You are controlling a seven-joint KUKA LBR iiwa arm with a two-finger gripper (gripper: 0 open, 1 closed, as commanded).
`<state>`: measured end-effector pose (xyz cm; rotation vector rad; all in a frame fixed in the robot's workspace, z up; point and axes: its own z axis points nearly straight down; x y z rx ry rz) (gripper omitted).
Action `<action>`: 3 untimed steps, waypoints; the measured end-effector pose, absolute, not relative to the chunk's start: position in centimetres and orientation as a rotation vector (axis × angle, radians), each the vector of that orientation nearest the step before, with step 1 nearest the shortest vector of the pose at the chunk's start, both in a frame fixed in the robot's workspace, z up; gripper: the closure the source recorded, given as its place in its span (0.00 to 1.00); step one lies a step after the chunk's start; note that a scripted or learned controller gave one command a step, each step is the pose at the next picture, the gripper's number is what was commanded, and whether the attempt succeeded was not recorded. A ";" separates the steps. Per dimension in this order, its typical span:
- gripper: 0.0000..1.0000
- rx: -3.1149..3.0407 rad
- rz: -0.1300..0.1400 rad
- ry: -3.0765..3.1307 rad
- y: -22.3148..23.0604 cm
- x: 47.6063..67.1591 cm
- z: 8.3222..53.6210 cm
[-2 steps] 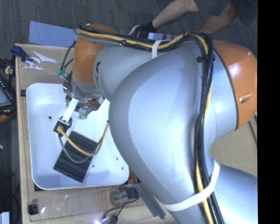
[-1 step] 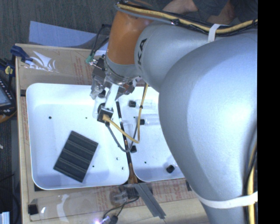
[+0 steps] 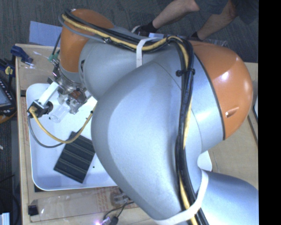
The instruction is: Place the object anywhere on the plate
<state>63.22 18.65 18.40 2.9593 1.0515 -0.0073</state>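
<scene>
A black ribbed rectangular object (image 3: 75,157) lies flat in the left white bin (image 3: 44,176), near its front. My gripper (image 3: 59,109) hangs over the back part of the same bin, above and to the left of the black object and apart from it. The grey and orange arm covers most of the view, including everything to the right of this bin.
A yellow cable (image 3: 46,137) loops from the wrist down over the bin floor beside the black object. Blue tools (image 3: 19,55) lie on the wooden bench at the back left. A person's legs (image 3: 184,13) stand behind the bench.
</scene>
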 end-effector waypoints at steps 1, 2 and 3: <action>1.00 2.494 -0.003 1.912 15.1 63.1 26.6; 1.00 2.813 -0.012 1.406 22.0 61.0 16.4; 0.00 2.813 -0.011 1.406 22.0 61.0 16.4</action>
